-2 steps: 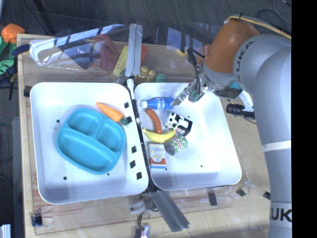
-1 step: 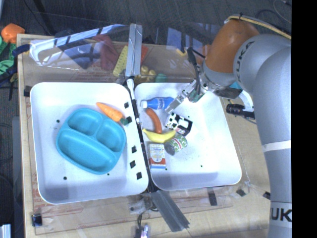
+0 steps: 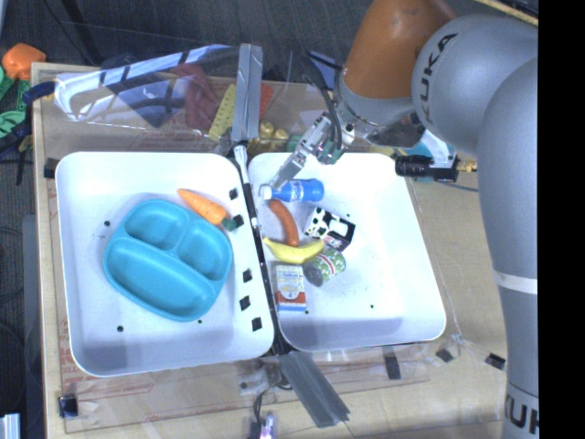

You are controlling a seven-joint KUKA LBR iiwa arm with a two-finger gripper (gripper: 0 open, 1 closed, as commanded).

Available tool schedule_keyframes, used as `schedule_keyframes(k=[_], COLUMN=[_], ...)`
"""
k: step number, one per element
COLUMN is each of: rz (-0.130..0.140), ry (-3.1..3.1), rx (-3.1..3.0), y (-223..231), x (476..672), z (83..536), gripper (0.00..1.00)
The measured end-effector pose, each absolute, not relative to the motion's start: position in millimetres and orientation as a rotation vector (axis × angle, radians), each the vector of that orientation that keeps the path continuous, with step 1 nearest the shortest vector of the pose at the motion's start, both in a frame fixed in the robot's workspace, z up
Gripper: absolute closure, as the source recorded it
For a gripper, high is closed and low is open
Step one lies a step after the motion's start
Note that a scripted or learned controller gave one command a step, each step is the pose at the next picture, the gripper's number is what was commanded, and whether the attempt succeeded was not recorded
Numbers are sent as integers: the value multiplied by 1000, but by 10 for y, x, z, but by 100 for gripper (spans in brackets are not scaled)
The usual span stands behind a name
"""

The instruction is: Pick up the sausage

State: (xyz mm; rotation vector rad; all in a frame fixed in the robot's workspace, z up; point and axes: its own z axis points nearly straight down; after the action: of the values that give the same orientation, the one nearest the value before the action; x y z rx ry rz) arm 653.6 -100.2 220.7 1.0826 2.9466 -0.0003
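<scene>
Reddish-brown and curved, the sausage (image 3: 282, 220) lies near the left wall of the right bin (image 3: 402, 273), wedged among clutter: a banana (image 3: 292, 250) touches its lower end, a blue bottle (image 3: 299, 191) lies just above its upper end, and a black-and-white spotted item (image 3: 329, 227) sits just to its right. A small can (image 3: 326, 265) and a carton (image 3: 290, 287) lie below the banana. The gripper (image 3: 289, 169) hangs slanted over the bin's upper left corner, near the bottle; whether its fingers are parted cannot be told, and nothing shows between them. The crowding likely leaves little room for a clean grasp. A carrot (image 3: 205, 206) rests beside a blue tray (image 3: 167, 257) in the left bin (image 3: 82, 318).
</scene>
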Motion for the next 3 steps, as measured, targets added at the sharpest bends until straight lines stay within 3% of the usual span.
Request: schedule_keyframes(k=[1, 2, 3], rz=[-1, -1, 0], ry=[3040, 2602, 2853], rx=[798, 1759, 1309], y=[-1417, -1965, -1339], x=[6449, 6432, 6576], z=[1627, 1293, 1528], gripper=[0, 0, 0])
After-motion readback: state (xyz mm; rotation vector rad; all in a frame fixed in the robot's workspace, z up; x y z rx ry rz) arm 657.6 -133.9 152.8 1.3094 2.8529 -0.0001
